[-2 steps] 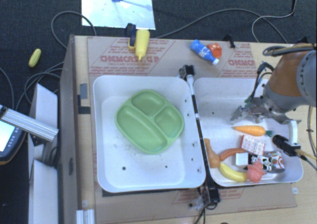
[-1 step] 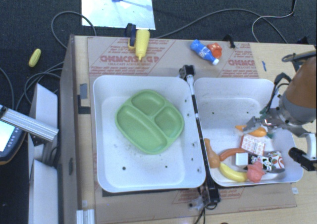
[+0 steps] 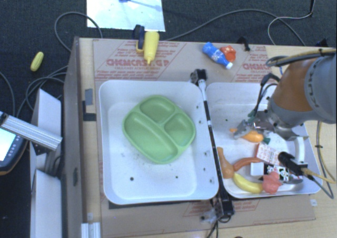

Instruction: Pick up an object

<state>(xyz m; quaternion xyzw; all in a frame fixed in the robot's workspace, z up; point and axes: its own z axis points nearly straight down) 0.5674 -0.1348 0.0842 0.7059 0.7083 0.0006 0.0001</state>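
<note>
nothing is lifted yet, as far as the view shows; the pick looks to be at the reach-in stage, with closing, lifting and clearing the rim still left.

nearest, along the near wall of the right bin [image 3: 231,90], the clutter is tight: a yellow banana-shaped piece [image 3: 246,183] lies by the near rim, a pink lump [image 3: 271,183] just to its right, and a small printed card [image 3: 266,154] and a black-and-white item [image 3: 284,171] sit close behind them. an orange curved piece [image 3: 227,164] rests against the divider side. there is little open floor here for fingers to slip down beside anything.

a little farther in, the gripper [image 3: 247,129] is low over the bin, its tip at a small orange object [image 3: 254,137]. the fingers seem slightly apart, one on each side of the orange object's left end, but the view is too small to say for sure whether they are parted or pressed on it. the object still lies on the bin floor.

farther still, the far half of the right bin is bare white floor, the best room for moving. the arm [image 3: 297,95] crosses over the right rim.

to the left, past the divider, the left bin [image 3: 113,179] carries a green sectioned plate [image 3: 159,128].

beyond the bins, on the desk [image 3: 174,58], lie a yellow bottle [image 3: 150,45] and a blue and red item [image 3: 218,54].
</note>
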